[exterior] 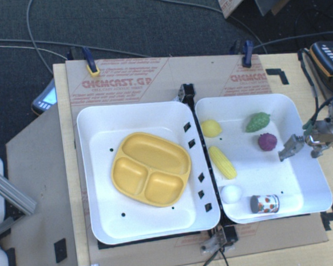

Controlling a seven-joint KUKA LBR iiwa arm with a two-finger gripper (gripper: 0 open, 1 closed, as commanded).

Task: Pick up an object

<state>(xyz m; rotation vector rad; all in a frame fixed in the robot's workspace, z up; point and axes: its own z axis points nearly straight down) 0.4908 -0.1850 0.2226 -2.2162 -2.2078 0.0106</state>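
1. The gripper [298, 146] sits at the right side of the right bin [310, 175], reaching in from the right edge of the view, with the grey wrist parts behind it over the bin's right rim.
2. One grey finger [288, 147] points left and slightly down over the white bin floor; a second piece shows further right near the rim. Nothing lies between them, so the gripper is released and grasps nothing. How wide it is spread cannot be judged exactly from this slant.
3. The purple round object [267, 141] lies just left of the gripper, near it but apart from the finger.
4. A green bumpy object [258, 121] lies just above the purple one, toward the bin's far side.
5. A yellow lemon-like object [211, 128] rests near the bin's left wall, and a yellow corn cob [221, 162] lies below it, slanted.
6. A white ball [231, 194] sits near the left front corner, and a small can [264, 204] lies on its side beside it, along the front wall.
7. The left bin [98, 181] holds a yellow divided plate [151, 168], lying flat near its middle.
8. Both bins stand side by side on the surface [139, 74], a light board with red lettering, held by two blue clamps [90, 61] at its far edge.
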